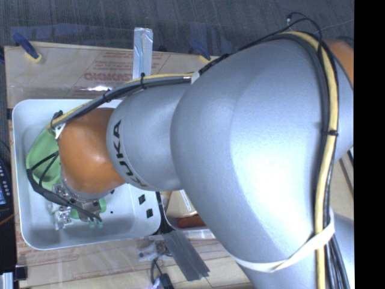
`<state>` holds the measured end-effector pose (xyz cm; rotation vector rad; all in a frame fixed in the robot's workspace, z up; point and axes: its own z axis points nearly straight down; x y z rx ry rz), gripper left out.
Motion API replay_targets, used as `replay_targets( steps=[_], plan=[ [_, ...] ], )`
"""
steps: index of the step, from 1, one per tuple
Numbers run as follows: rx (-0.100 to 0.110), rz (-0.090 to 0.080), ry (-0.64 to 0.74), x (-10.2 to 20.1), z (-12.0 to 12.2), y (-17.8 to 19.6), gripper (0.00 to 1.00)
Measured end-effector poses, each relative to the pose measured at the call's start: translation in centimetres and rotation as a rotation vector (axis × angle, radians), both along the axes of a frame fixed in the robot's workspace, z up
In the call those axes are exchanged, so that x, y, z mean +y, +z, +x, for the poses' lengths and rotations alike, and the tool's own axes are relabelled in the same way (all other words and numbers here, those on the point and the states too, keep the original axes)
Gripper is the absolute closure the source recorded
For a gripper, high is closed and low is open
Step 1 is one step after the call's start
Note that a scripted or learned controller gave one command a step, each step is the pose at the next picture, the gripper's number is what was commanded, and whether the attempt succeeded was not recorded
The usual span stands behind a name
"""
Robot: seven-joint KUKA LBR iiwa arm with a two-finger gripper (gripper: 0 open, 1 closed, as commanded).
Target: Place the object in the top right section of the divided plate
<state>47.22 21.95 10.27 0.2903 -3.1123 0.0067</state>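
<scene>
A: Where is the arm (252, 155) right now?

B: It comes in from the right and covers most of the view. Its orange band (87, 155) hangs over the left bin (24, 161), and the end effector (75, 212) sits just below that band, low over the bin's lower-left floor.

A: And the divided plate?

B: A green piece (41, 155), which looks like the divided plate, pokes out from under the orange band on its left side, lying in the left half of that bin. Only that edge shows, so I cannot make out its sections or say which is the top right one.

A: Can you see the object it has to place?

B: There are small green bits (96, 212) right at the end effector, touching or just beside its metal parts. Whether they are the object or part of the plate I cannot tell.

A: Is the end effector spread or pressed together?

B: I cannot tell; the metal parts are small and tangled with black cable (42, 185).

A: What else is hidden?

B: The right bin (180, 206) is almost wholly behind the arm; only a slice of its rim shows near the middle bottom. A cardboard sheet (78, 68) lies on the bench behind the bins.
</scene>
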Motion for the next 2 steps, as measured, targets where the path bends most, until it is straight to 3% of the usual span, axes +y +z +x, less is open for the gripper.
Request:
replay_targets(
  steps=[1,2],
  plan=[
    [0.004,0.002,0.062,-8.8,1.7,-1.6,1.00],
    [-0.011,0.007,0.159,-14.9,5.5,5.6,1.00]
  ],
)
